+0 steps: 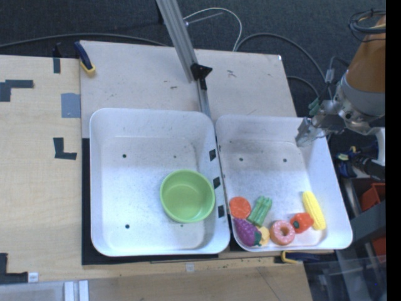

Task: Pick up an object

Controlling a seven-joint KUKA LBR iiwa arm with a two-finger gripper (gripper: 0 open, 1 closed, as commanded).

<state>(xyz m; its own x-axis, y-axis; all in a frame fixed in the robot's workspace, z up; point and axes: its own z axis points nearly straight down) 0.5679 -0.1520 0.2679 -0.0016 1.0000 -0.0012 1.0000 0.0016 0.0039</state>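
Even, fairly bright light falls from overhead, and shadows are soft and short. The two white bins [150, 121] come close to washing out, with mild glare on their rims. The green bowl [187, 195] casts a faint shadow inside its bin. The picture is slightly soft and grainy throughout; the dark floor [62, 8] beyond the worktop [37, 168] loses detail.

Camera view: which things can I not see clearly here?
- Gripper: small and blurred at the right bin's edge.
- Purple toy: partly covered by the green toy; kind unclear.
- Arm: cut off by the right edge.
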